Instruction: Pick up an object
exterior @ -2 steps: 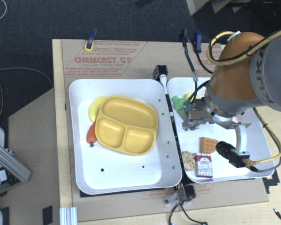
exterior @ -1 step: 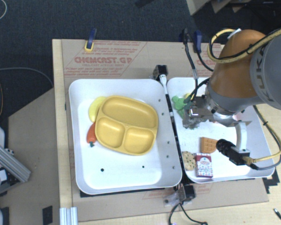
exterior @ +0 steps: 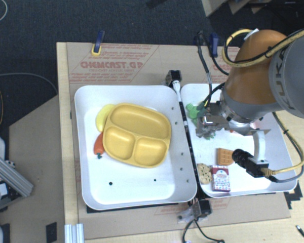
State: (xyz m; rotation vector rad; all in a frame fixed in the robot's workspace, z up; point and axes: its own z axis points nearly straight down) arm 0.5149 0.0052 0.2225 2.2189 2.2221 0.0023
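Objects for picking, a waffle piece point(exterior: 224, 156), a red carton point(exterior: 220, 179) and a green item point(exterior: 193, 110), lie in the right bin point(exterior: 278, 182), ungrasped. Hand point(exterior: 206, 127) hovers near the bin's left wall; finger state cannot be determined. Pickup outstanding.

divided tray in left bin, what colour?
Yellow; the divided tray shows plainly in the camera view.
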